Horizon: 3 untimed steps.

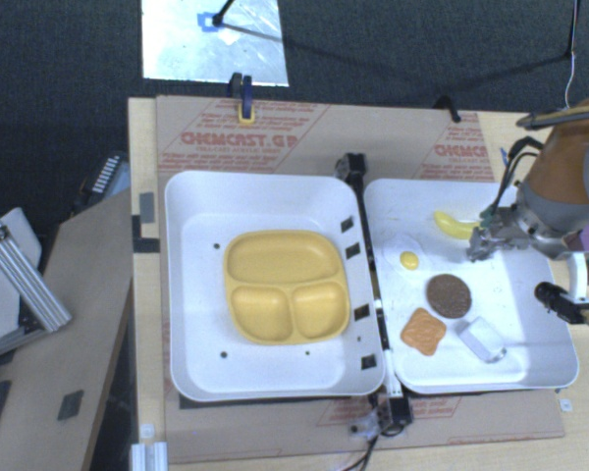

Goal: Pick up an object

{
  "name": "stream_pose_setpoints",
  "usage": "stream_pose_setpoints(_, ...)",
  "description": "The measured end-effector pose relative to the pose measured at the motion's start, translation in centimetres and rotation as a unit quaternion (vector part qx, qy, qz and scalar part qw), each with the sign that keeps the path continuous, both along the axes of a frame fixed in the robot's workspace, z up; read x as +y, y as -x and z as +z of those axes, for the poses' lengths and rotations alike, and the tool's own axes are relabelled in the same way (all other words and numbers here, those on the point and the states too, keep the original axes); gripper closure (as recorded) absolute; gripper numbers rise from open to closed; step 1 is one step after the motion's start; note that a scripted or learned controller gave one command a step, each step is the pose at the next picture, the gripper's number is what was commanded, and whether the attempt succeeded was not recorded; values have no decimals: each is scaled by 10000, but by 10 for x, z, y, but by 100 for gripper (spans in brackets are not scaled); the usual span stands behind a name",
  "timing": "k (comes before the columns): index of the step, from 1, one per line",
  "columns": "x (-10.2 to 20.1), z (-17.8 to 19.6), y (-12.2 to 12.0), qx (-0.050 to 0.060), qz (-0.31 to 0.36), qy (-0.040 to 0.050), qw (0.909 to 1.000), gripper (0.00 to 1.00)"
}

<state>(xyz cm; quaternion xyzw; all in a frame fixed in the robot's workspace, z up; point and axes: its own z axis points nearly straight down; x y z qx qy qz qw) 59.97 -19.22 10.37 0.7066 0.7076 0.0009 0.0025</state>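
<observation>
While the gripper point(483, 241) hovers just right of the yellow banana point(454, 226), nothing shows between its fingers. Whether they are spread or closed I cannot tell; it seems not to touch the banana.

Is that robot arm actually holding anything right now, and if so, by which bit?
It cannot be told. The gripper sits low in the right bin, right beside the banana, but the view is too small to show anything between its fingers.
</observation>
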Motion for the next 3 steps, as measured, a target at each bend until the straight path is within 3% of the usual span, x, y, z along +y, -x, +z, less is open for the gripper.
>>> stream_pose_setpoints(3, -5, 148, -18, 4, 18, -3, 10000, 100)
